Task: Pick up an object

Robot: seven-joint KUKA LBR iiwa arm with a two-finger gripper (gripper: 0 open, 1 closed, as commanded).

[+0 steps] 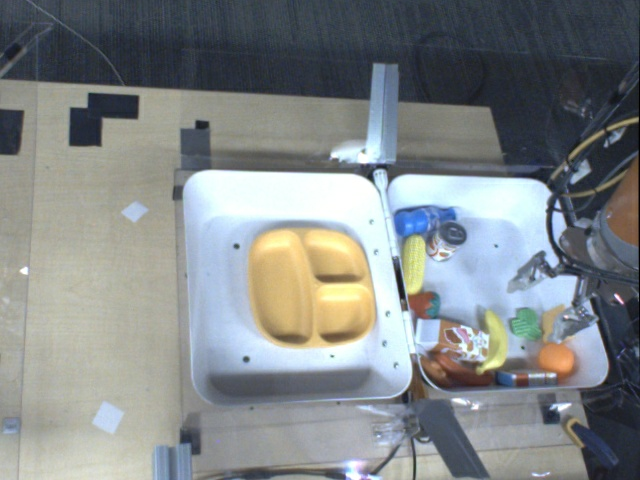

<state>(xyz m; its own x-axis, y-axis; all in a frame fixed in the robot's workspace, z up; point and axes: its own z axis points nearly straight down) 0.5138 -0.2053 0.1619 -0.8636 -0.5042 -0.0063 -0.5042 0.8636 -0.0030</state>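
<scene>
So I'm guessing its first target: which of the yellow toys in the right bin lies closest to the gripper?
The banana, lying among the clutter at the bin's near edge, left of the gripper. The corn cob lies farther away, against the bin's left wall.

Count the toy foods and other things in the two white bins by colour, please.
Yellow: 3, divided tray, corn cob, banana
Blue: 1, can
Orange: 1, orange
Green: 1, small toy
Total: 6; the pile at the near edge is too jumbled to count.
</scene>
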